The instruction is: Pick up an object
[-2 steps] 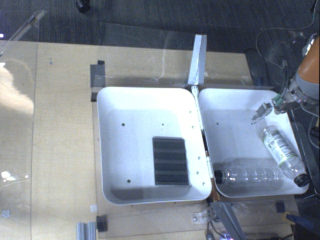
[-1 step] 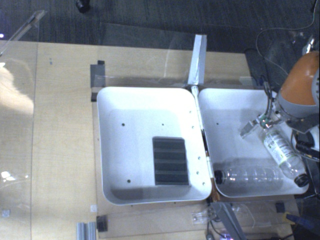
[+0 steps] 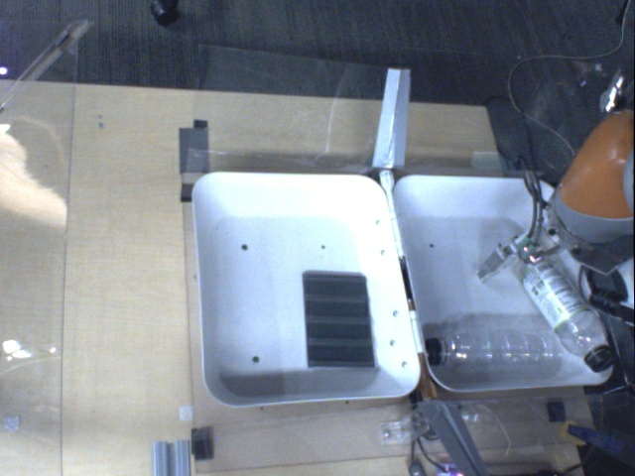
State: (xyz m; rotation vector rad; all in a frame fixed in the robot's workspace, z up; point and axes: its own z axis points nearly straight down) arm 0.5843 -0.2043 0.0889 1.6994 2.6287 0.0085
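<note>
I see the wooden tabletop carrying two white bins side by side. The left bin holds a dark ribbed block lying flat toward its 5 o'clock corner. The right bin holds two clear plastic bottles. The bigger bottle lies on its side along the 6 o'clock wall, its dark cap pointing to 9 o'clock. The smaller bottle lies slanted at the bin's 3 o'clock side, its dark cap toward 5 o'clock. The arm comes in from 3 o'clock, orange band up. Its end effector sits just at the upper end of the smaller bottle; whether it is clenched or released I cannot tell.
</note>
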